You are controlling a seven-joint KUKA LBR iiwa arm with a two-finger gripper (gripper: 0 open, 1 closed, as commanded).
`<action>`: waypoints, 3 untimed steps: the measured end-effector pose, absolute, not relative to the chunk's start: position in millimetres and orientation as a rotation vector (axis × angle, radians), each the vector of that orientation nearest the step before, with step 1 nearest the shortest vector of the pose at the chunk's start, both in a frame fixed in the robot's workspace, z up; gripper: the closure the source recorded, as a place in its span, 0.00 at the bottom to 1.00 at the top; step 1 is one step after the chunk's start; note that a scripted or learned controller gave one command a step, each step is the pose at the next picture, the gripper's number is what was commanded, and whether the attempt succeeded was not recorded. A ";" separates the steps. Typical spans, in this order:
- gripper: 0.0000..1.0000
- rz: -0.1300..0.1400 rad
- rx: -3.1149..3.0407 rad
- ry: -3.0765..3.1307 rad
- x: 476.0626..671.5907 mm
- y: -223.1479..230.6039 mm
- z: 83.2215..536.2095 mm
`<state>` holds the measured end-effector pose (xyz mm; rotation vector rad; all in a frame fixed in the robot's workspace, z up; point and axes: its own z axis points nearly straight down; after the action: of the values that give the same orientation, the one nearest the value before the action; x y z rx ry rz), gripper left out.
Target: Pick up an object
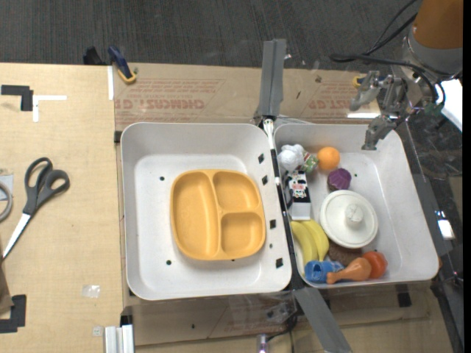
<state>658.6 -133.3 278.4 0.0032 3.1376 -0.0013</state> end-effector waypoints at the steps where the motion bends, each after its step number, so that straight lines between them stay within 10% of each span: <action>1: 0.00 0.000 0.074 3.140 653.2 -106.7 189.9; 2: 0.00 -0.002 -0.087 3.135 655.6 -124.3 104.2; 3: 0.00 -0.025 -0.021 3.128 553.2 -115.4 96.3</action>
<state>553.2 -115.4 96.3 -0.0213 3.1279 -0.0253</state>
